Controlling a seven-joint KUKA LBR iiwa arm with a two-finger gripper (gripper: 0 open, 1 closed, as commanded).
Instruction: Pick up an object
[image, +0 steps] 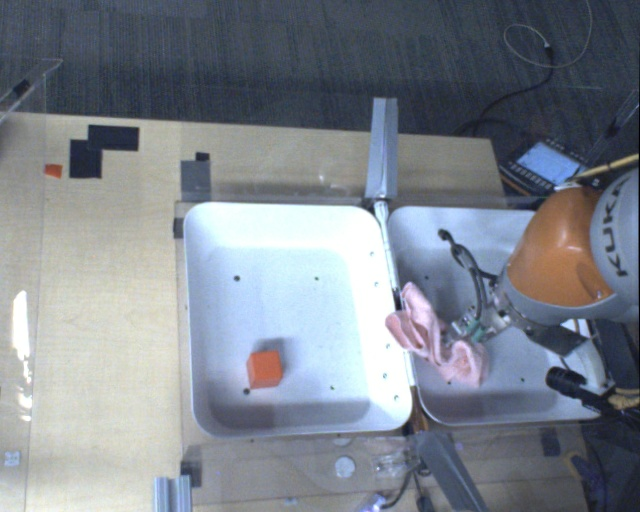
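Note:
A crumpled pink cloth (432, 338) lies at the left side of the right bin (520, 400), with its left end against the divider between the bins. My gripper (470, 328) is down at the cloth's right end, touching or just over the bunched fabric there. The grey arm with its orange band (560, 255) reaches in from the right above that bin. A small orange block (265, 369) rests on the floor of the left bin (210, 300), near its front left, far from the gripper.
A metal post (383, 150) stands behind the divider between the bins. Black cables (460, 255) loop over the right bin beside the wrist. Black markers (100, 148) and a small orange tag (52, 171) sit on the wooden bench at far left.

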